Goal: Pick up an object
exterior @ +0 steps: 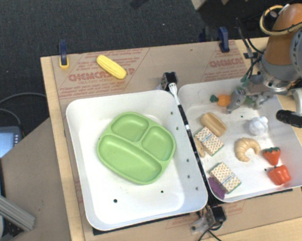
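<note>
My gripper (245,98) hangs low over the far part of the right bin (298,143), under the grey arm with its orange band (286,21). Just left of it lies a small orange carrot (223,101) with a green top, close to the gripper but not visibly held. Further toward the front lie a tan bread roll (213,123), a waffle-patterned sandwich (209,141), a white lump (258,126), a croissant (247,148), a strawberry (273,155), a red pepper (279,174) and a second sandwich (224,178).
The left bin (91,168) holds a green divided plate (136,147). A yellow corn cob (111,66) lies on the cardboard behind the left bin. A black part (293,118) juts over the right bin's right side. Clamps stand at the bench's far edge.
</note>
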{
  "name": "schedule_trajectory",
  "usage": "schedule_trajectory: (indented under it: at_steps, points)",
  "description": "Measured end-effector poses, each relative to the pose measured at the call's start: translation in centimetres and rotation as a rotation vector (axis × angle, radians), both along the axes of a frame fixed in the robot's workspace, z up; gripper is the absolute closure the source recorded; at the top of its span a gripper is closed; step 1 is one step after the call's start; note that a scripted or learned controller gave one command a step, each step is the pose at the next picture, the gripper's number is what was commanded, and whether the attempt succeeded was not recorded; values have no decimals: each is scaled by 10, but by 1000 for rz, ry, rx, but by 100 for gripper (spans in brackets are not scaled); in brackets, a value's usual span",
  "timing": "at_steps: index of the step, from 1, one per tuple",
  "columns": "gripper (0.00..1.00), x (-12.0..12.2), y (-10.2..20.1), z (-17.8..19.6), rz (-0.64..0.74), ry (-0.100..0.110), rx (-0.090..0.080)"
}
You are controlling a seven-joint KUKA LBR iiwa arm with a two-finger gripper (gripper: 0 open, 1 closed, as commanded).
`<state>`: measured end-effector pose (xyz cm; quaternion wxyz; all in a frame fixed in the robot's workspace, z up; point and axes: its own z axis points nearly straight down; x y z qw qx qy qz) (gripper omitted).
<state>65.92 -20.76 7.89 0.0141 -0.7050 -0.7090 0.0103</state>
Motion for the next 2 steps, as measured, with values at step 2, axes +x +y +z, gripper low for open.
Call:
schedule_trajectory:
  at_steps: [2]
  points:
    - [0,2,10,2,-4,-11,0]
